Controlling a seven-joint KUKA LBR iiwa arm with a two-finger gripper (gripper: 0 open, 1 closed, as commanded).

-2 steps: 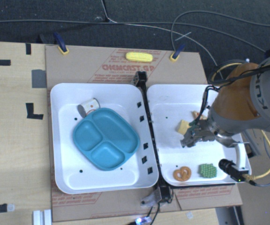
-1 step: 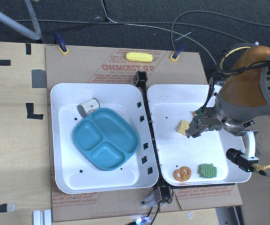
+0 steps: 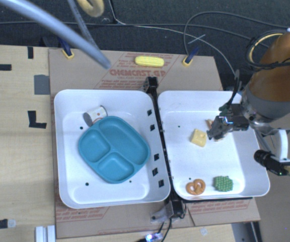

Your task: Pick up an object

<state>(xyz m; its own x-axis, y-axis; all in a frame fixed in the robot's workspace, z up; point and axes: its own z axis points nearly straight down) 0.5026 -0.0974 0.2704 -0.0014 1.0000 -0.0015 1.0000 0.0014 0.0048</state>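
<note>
Reaching in from the right, the arm [image 3: 268,84] hangs over the right bin [image 3: 245,150], with its orange band at the top right and its gripper [image 3: 216,130] low over the bin's upper middle. Whether the gripper is released or clenched cannot be told: its dark tip is too small and blurred, and nothing can be made out in its grasp.

Just left of the gripper tip lies a pale yellow wedge, the cheese [image 3: 199,137], flat on the bin floor; whether the two touch cannot be told. Near the front wall of the same bin sit a brown pretzel [image 3: 196,187] and, just beside it to the right, a green lump [image 3: 223,183], both well apart from the gripper.

The left bin [image 3: 67,135] holds a blue tray [image 3: 114,148] with three compartments, lying tilted across the middle. A small cup [image 3: 95,115], white with a grey opening, lies on its side at the tray's upper left corner, touching or almost touching its rim.

Both bins rest on a cardboard sheet [image 3: 120,72] on the worktop [image 3: 14,135]. A yellow corn cob [image 3: 149,61] lies on the cardboard behind the bins, outside both. Black cables [image 3: 205,21] loop over the dark area at the back, and a grey pole [image 3: 49,21] slants across the upper left.
</note>
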